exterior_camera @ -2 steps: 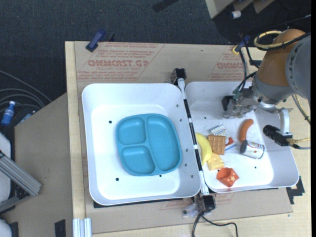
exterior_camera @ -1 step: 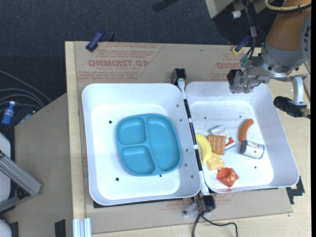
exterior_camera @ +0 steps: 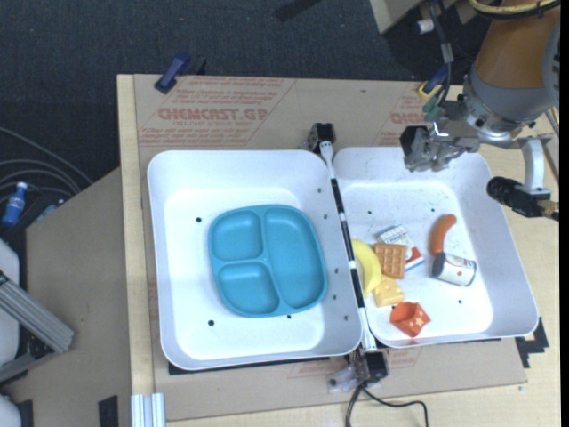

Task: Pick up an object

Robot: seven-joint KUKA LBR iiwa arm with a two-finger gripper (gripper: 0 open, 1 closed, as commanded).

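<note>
Objects for picking lie in the right bin (exterior_camera: 507, 265), clustered toward its near left part. A sausage (exterior_camera: 442, 232) lies tilted in the middle of that bin, and a small can (exterior_camera: 454, 269) rests on its side just beside the sausage's lower end. Left of these sits a waffle (exterior_camera: 389, 260) with a small printed packet (exterior_camera: 392, 235) touching its upper edge. A banana (exterior_camera: 366, 265) lies along the bin's left wall, next to the waffle, and a yellow block (exterior_camera: 388, 294) sits just below the waffle. A red piece (exterior_camera: 409, 318) lies nearest the front rim.

Gripper (exterior_camera: 427, 152) hangs over the far rim of the right bin, well apart from every one of these items; the whole cluster lies toward the viewer from it, with the sausage the closest. Nothing shows between its dark fingers; whether they are spread or closed I cannot tell from this angle.

Left bin (exterior_camera: 178, 185) carries a blue divided tray (exterior_camera: 266, 261), lying flat near its centre. Both bins rest on a board (exterior_camera: 222, 105) printed with red lettering.
</note>
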